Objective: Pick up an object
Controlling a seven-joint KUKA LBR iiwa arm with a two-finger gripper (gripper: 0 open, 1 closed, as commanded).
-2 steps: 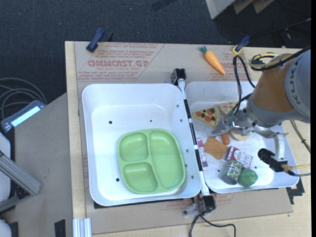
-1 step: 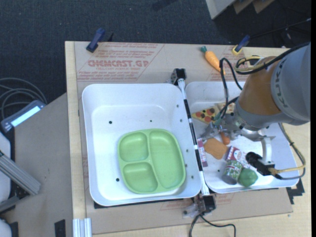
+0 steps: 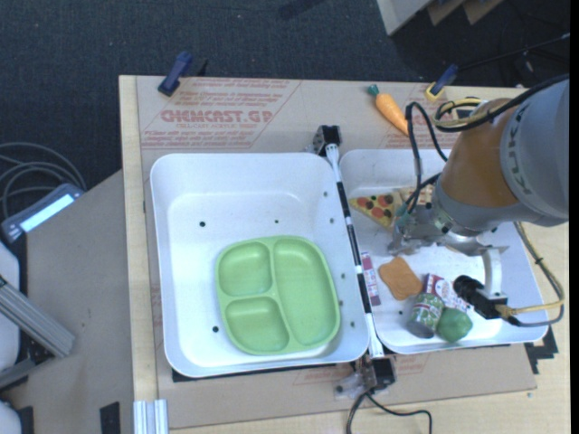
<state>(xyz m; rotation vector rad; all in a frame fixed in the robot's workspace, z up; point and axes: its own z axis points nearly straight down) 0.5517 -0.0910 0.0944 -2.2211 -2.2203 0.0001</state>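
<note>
The claw hangs low in the right bin, near the surface's right edge; its opening cannot be told. The brown cracker lies just below it, the pizza slice just above.

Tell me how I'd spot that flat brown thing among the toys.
Look at the right bin, where the grey and orange arm reaches in. Near its middle, by the divider, lies the brown cracker-like piece. It is flat and plain tan, unlike the pizza slice above it or the green can below.
</note>
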